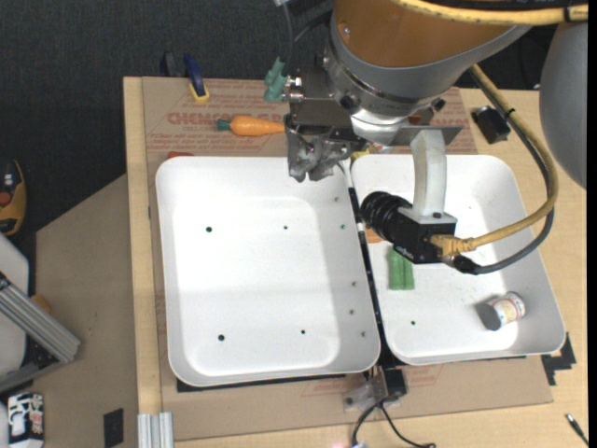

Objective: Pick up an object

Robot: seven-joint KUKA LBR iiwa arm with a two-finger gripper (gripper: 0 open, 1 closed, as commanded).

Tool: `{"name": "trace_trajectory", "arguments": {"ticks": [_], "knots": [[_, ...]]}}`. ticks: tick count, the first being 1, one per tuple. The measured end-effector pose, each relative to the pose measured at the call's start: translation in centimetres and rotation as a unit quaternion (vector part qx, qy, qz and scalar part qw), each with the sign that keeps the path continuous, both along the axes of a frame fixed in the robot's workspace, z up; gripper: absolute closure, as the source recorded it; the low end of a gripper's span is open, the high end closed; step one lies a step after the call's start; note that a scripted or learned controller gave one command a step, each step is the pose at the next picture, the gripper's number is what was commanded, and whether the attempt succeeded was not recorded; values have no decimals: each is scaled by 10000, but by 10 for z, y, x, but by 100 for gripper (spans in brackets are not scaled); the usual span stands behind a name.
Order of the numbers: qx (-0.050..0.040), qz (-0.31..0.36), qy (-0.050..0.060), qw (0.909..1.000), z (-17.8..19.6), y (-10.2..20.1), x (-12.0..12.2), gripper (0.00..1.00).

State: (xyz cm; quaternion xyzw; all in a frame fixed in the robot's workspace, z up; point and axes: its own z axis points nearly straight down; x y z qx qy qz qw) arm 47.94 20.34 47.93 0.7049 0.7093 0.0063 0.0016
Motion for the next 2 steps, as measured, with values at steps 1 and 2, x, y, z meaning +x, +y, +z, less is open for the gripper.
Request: {"name": "trace_trajectory", "arguments": {"ticks": [1,2], "knots": [[-28,-79,5,10000,60,-93,0,100],[-33,-31,52,10000,56,-88,0,0]]}}
